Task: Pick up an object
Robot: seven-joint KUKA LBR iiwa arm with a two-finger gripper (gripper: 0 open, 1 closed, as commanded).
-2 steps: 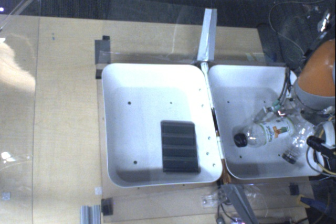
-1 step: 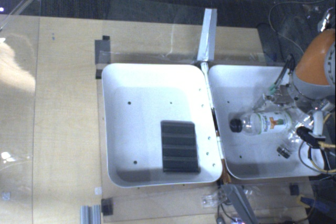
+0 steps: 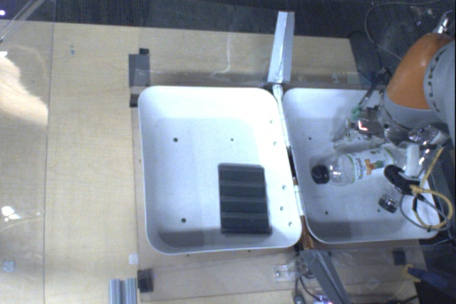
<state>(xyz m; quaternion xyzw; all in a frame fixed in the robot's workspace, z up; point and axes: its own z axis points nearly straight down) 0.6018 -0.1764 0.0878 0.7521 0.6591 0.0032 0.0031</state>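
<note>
The arm (image 3: 417, 75) reaches into the right bin (image 3: 313, 217). Its jaws are lost in wrist clutter, so whether they are open or closed cannot be told. Just below them lies a clear bottle (image 3: 349, 169), cap pointing left. Far left, in the left bin (image 3: 164, 153), lies a black block (image 3: 244, 198).

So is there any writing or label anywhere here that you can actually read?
None can be read.
Clear bottle, lying in the right bin: its label shows coloured marks, too small and blurred to read.
Black ridged block in the left bin: no writing seen.
</note>
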